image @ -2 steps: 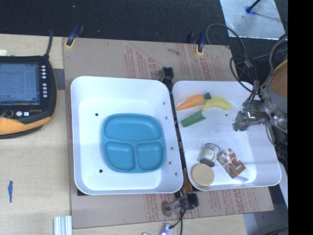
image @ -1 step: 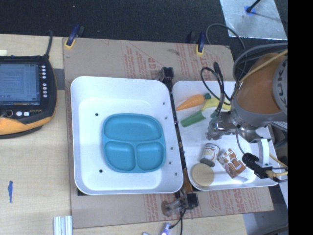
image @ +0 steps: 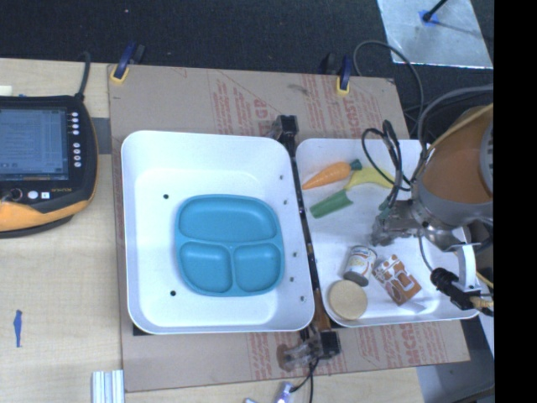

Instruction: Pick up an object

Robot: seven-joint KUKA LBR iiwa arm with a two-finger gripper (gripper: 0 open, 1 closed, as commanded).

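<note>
The right bin (image: pixel 319 162) holds several small objects. At its back lie an orange carrot (image: pixel 326 175), a green stick-shaped piece (image: pixel 329 205) and a yellow piece (image: pixel 366 177). Toward the front sit a small can (image: pixel 360 264), a round tan disc (image: pixel 346 300) and a brown and white packet (image: pixel 396 279). My gripper (image: pixel 387 225) hangs low over the middle of this bin, right of the green piece and above the can and packet. Nothing shows in its grasp. The arm's grey body and orange band (image: pixel 453 166) cover the bin's right side.
The left bin (image: pixel 143 166) carries a blue divided plate (image: pixel 228 243). A tablet-like pendant (image: pixel 38 154) lies on the bench to the far left. Black cables (image: pixel 382 141) loop over the right bin's back edge. Clamps sit between the bins at back and front.
</note>
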